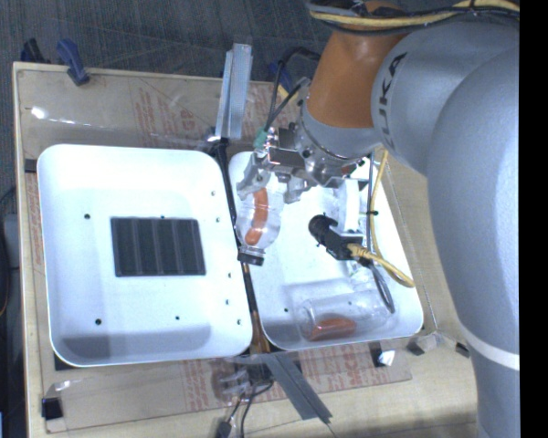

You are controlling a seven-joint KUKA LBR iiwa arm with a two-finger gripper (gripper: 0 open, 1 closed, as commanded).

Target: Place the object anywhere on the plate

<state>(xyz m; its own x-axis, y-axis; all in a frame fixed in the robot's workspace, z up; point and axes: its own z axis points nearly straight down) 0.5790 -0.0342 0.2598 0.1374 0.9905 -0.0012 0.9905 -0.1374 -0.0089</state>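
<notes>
The plate [158, 246] is a dark ridged rectangle lying flat in the middle of the left bin [73, 181]. My gripper [267, 192] hangs over the left edge of the right bin [397, 245], close to the wall between the bins. A clear object with an orange core [258, 219] sits between its fingers and hangs down from them, its lower end near the dividing wall. The gripper is to the right of the plate, roughly a plate's width away.
A second clear item with a red-orange piece inside [333, 322] lies at the front of the right bin. The raised rims between the two bins [240, 272] stand between the gripper and the plate. A metal bar [233, 89] rises behind the bins.
</notes>
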